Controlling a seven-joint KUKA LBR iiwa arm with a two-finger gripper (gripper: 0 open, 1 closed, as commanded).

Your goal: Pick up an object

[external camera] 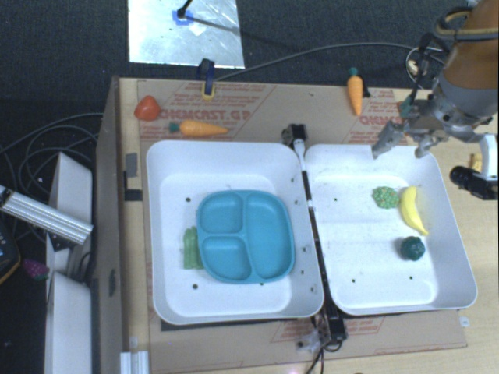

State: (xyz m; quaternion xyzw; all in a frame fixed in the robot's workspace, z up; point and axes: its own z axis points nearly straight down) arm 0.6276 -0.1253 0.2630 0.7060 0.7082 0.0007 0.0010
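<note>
Three items sat in right bin (444, 287): banana (412, 209), green lump (384, 197), dark ball (412, 248). Gripper (405, 142) hovered at 12 o'clock, fingers spread, nothing held, prob. lining up grab.

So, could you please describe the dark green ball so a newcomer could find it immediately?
Look in the right bin, along its right side. Three items sit there: a banana, a pale green lump, and below the banana, the dark green ball, the darkest and roundest.

Right bin (351, 291): yellow banana (412, 209) lies along its far right side; bumpy light-green piece (384, 197) just left of banana; dark-green round piece (412, 248) near, below banana.
</note>
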